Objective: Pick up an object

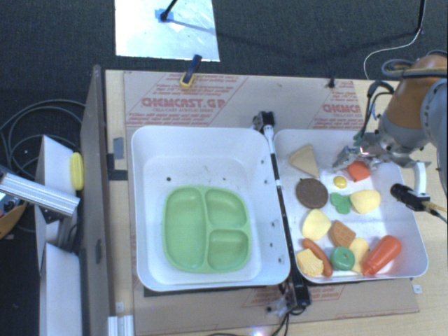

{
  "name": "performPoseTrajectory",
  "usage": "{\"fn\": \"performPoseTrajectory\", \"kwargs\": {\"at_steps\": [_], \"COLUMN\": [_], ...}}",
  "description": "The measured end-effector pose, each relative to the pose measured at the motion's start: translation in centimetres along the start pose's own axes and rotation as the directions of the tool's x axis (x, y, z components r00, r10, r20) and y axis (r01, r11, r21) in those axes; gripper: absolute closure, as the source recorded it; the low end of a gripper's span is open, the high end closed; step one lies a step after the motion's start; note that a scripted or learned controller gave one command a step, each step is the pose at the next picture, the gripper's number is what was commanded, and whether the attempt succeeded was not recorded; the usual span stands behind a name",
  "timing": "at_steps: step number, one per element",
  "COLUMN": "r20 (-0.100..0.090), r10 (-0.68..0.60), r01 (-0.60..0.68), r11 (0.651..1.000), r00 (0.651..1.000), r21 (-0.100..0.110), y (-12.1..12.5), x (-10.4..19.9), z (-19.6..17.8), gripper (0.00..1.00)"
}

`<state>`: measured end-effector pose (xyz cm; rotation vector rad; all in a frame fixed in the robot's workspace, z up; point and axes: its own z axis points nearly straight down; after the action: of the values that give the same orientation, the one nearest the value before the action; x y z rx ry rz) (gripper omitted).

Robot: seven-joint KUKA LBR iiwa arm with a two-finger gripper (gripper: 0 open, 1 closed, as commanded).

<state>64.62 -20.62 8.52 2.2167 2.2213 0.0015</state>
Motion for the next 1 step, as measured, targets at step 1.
{"fn": "performPoseTrajectory", "kwargs": {"at_steps": [1], "r20": [0.001], "r10": [-0.002], "r01": [0.002], "r11": [1.0], "r00": [1.0], "r21": [-0.004], "y": [0.13], "x": [-0.05], "z": [-1.16], "gripper": [1.0]}}
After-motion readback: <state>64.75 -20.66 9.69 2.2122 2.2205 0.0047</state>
